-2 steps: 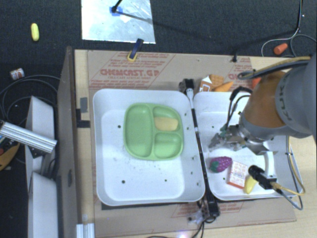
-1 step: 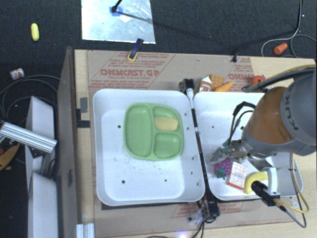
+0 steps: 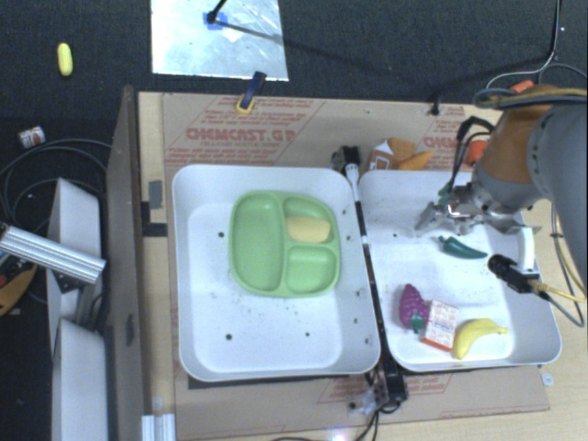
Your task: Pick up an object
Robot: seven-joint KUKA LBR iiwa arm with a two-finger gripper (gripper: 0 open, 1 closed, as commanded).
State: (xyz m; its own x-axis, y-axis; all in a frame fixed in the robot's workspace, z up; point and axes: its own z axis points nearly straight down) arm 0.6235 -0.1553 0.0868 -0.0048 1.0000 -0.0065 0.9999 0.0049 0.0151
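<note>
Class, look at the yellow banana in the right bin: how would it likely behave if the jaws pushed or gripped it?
The banana looks like smooth, glossy plastic, so probably light and slippery. Its curved shape may pivot or spin when pushed. It leans on the small box, which might shift too.

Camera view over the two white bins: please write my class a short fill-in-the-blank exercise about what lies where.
1. The green divided plate lies in the ____ bin.
2. On the plate, a ____ item fills one compartment.
3. The banana lies in the right bin beside a small ____ box.
4. The end effector hangs above the ____ bin, near a dark green pepper.

Missing words: left; yellow; red and white; right
</note>
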